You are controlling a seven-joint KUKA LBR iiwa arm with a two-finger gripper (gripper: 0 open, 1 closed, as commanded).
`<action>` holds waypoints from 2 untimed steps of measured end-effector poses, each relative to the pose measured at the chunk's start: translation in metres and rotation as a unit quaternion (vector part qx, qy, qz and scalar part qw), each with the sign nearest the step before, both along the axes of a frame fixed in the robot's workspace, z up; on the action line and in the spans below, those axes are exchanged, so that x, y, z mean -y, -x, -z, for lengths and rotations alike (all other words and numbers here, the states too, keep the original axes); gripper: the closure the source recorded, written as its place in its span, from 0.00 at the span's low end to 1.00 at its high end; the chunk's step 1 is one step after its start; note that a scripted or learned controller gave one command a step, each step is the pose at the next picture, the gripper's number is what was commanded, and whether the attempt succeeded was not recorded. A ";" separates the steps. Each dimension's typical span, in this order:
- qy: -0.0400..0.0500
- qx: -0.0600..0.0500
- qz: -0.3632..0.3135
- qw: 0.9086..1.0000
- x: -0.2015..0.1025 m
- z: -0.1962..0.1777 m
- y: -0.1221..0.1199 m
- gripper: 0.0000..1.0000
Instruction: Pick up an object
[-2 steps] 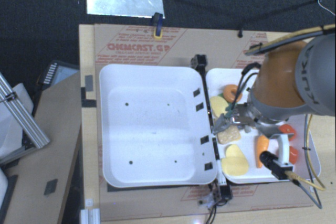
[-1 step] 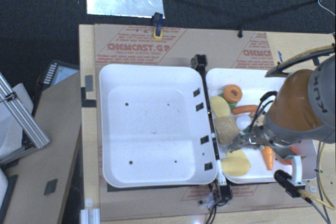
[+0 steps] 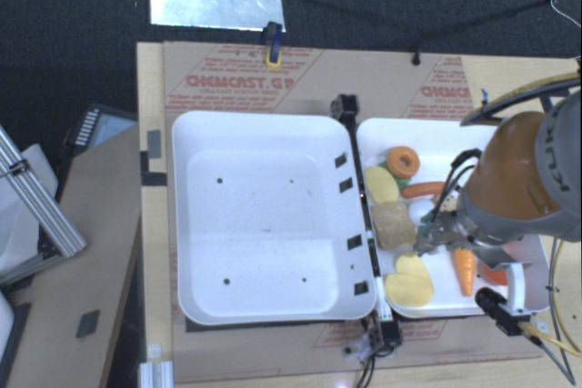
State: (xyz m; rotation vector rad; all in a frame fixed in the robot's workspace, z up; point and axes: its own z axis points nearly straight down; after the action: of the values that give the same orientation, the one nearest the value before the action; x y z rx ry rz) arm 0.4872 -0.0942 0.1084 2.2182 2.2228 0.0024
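Beige sponge-like block under the gripper, in the right bin.

The gripper hangs just beside the block, close to the divider; I cannot tell how it stands. To do well, it should descend straight and centered, avoiding the yellow pieces and the carrot. The block's long axis seems to run up-down in the view; the carrot points likewise.

Grey arm from the right, end effector low, pointing left.

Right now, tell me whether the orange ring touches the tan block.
Apart. The camera view shows the orange ring and the tan block separated by a pale yellow piece.
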 end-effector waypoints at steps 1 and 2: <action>0.001 0.004 -0.002 1.000 0.005 0.023 -0.102 1.00; 0.004 -0.001 0.000 1.000 0.010 0.024 -0.097 0.00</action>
State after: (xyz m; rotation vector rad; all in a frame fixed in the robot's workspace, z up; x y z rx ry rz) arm 0.5838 -0.1037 0.0848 2.2157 2.2195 -0.0090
